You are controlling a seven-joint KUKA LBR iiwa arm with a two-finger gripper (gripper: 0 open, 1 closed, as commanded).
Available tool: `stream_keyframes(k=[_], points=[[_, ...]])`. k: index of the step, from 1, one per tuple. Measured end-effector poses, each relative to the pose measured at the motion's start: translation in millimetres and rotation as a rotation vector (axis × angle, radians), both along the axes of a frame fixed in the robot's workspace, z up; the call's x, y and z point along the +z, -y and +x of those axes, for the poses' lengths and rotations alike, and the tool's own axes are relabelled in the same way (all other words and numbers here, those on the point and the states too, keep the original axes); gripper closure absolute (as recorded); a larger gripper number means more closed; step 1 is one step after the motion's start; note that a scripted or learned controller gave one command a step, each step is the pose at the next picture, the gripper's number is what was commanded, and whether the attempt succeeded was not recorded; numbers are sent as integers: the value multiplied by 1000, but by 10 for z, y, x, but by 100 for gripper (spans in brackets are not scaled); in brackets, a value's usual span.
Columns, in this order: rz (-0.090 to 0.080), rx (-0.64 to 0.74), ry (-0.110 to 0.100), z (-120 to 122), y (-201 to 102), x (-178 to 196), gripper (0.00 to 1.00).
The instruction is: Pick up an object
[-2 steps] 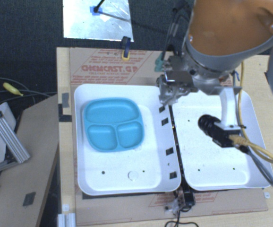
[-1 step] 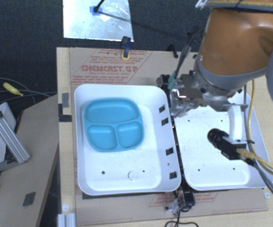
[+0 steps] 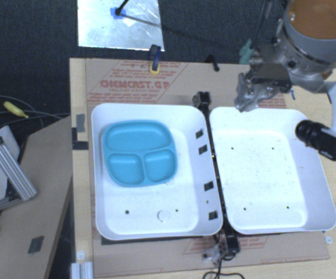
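Blue divided tray [image 3: 139,160] lies in the left bin [image 3: 185,222], its long axis running across the frame. Gripper [image 3: 248,102] hovers at upper right over the right bin's [image 3: 313,214] far rim, grasping nothing; the tray sits well down-left of it.

Single fixed camera, mounted above my surface [image 3: 127,77], looking down at slant. Medium range: both white bins in frame, left bin [image 3: 107,214] and right bin [image 3: 307,208] side by side. My arm [image 3: 316,34] enters from frame right, near top. No second view to compare.
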State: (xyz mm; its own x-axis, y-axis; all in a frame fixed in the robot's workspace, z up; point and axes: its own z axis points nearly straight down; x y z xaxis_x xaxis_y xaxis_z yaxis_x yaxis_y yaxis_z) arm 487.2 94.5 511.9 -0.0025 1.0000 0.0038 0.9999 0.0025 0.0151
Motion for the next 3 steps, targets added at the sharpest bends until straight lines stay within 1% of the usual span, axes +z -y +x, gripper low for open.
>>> stream_keyframes(k=[1,2,3], points=[[-3,-2,-14,-7,18,-333,100],[-2,8,-15,-13,-675,-494,100],[-3,5,-17,197,-1204,-837,100]])
